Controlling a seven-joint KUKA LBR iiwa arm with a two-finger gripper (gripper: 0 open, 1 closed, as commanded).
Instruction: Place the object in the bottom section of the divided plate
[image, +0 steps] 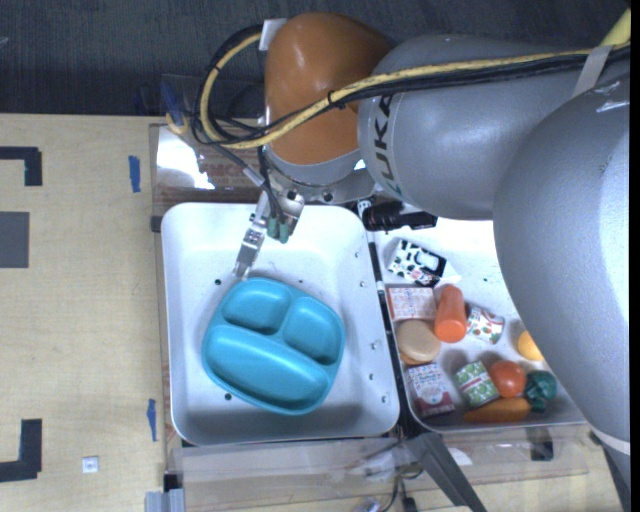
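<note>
Pale wood table (70, 330) with black tape marks and blue tape bits, two white bins side by side. Left bin (200, 225) holding a blue divided plate (272, 342), sections bare. Right bin (470, 245) packed with toy food: orange bottle (451, 312), bun (418, 341), tomato (507, 377), carrot (497, 408), small cartons. Arm (480, 130) reaching in from right, gripper (247, 250) angled down just above the plate's top edge; jaws pressed close, nothing pinched.

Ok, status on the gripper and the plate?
Gripper above left bin, nothing visibly held. Blue divided plastic plate bare. Toy food items in right bin.
</note>
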